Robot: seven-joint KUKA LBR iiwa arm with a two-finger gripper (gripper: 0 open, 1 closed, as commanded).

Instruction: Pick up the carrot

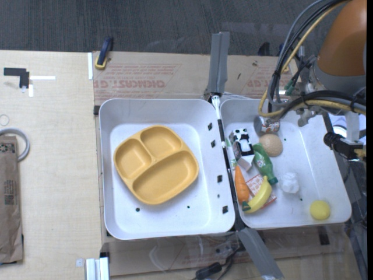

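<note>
Carrot (240, 182) lies beside the banana (260, 196); tool (269, 123) state unclear.

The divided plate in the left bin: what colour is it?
Yellow-orange all over, plain with no pattern. The divided plate shows clearly in the camera view.

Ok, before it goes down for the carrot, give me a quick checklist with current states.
1. Carrot in view in the right bin, by its left wall: ok.
2. Carrot free of neighbours: not ok; banana and packet lie against it.
3. Gripper above the carrot: not ok; it sits nearer the bin's far edge.
4. Gripper state: cannot tell.
5. Yellow plate out of the way in the left bin: ok.
</note>
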